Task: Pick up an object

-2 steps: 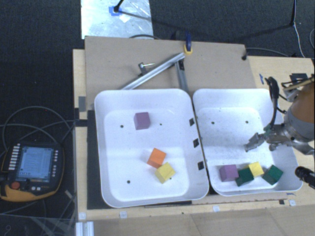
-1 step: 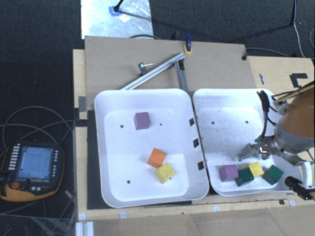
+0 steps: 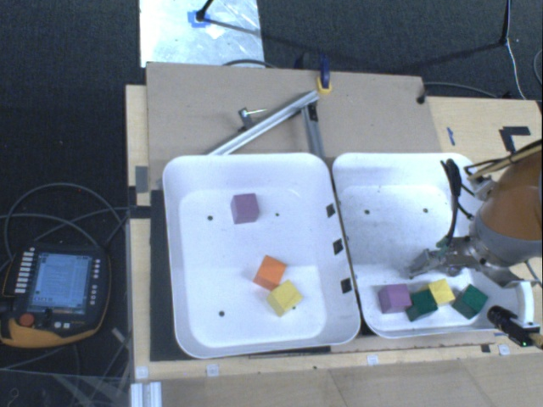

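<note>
A: What is seen from the fixed camera above the bench?

B: Two shallow white plastic bins are set side by side, the left bin (image 3: 182,253) and the right bin (image 3: 373,193). The grey arm with the orange band (image 3: 513,219) is reached in from the right, and its two-finger gripper (image 3: 437,263) is held low over the right bin's floor. Whether the fingers are apart or together cannot be told at this size; nothing is seen between them.

A: Where are the candidates for picking, measured from the tool?

B: Just below the gripper a small cluster is found against the bin's near wall: a pale purple cube (image 3: 394,298), a dark green cube (image 3: 421,304) touching it, a yellow cube (image 3: 441,291), and a second dark green cube (image 3: 469,300) under the wrist. Well to the tool's left, in the other bin, a purple cube (image 3: 244,208), an orange cube (image 3: 270,271) and a yellow cube (image 3: 284,298) touching it are scattered.

A: Why is the arm posed so?

B: The wrist is bent down and the tool is angled leftward, presumably because the nearby cluster is being approached. The crowding there is judged a risk, since neighbours could be nudged rather than one cube being clamped.
</note>
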`<move>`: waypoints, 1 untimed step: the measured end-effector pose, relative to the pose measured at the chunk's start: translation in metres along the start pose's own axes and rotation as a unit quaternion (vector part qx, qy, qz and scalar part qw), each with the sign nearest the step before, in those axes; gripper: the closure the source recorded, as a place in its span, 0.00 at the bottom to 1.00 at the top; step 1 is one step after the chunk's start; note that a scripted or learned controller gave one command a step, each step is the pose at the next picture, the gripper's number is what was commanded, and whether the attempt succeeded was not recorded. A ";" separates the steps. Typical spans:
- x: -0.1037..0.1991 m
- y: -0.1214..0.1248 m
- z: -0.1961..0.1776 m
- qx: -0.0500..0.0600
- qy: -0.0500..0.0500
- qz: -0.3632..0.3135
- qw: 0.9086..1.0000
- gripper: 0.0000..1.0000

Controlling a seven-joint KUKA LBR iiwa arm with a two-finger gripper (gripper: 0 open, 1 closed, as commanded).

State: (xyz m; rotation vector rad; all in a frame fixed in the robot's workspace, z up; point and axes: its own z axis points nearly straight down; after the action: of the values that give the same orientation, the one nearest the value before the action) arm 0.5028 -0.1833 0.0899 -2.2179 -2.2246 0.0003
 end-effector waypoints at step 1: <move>-0.001 0.001 -0.011 -0.002 -0.001 -0.001 1.000 1.00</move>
State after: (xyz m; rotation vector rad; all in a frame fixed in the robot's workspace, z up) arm 0.5039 -0.1839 0.1013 -2.2186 -2.2304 -0.0027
